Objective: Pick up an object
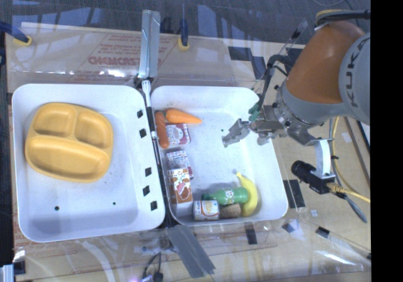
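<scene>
My gripper (247, 138) hangs over the right part of the right bin (264, 167), open, with nothing between its fingers (232, 135). Bare white bin floor lies beneath it. An orange carrot (182, 116) lies at the bin's back left, to the left of the gripper. A yellow banana (250, 192) and a green bottle (228, 197) lie at the front, below the gripper. A small can (206, 209) stands beside the bottle.
Red and white snack packets (179, 135) (181, 181) line the right bin's left wall. In the left bin (75, 211) a yellow divided plate (68, 141) sits toward the back left. A metal divider (149, 45) stands between the bins at the back.
</scene>
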`<action>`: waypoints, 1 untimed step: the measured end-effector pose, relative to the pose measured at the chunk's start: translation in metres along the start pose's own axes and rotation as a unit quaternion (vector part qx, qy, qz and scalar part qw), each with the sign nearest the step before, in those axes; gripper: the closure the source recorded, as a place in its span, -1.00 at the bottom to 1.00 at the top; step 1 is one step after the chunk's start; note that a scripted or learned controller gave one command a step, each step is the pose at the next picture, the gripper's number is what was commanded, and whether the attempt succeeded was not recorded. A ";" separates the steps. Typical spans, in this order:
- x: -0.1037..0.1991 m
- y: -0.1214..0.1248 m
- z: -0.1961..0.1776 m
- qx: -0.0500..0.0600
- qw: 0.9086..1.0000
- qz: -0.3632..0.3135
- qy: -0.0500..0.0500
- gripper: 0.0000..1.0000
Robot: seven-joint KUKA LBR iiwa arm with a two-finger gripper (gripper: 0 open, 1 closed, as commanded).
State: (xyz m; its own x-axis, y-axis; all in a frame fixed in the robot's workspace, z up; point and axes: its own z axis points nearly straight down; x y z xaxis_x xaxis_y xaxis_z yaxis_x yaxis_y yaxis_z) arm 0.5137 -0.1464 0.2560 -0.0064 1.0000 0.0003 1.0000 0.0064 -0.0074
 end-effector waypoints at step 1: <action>-0.066 -0.025 0.027 -0.001 1.000 -0.026 0.000 -1.00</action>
State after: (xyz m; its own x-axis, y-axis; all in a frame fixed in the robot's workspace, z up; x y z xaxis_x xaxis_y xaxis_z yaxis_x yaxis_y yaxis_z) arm 0.4890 -0.2123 0.2296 -0.0593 0.9982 0.0005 0.9982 0.0593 -0.0059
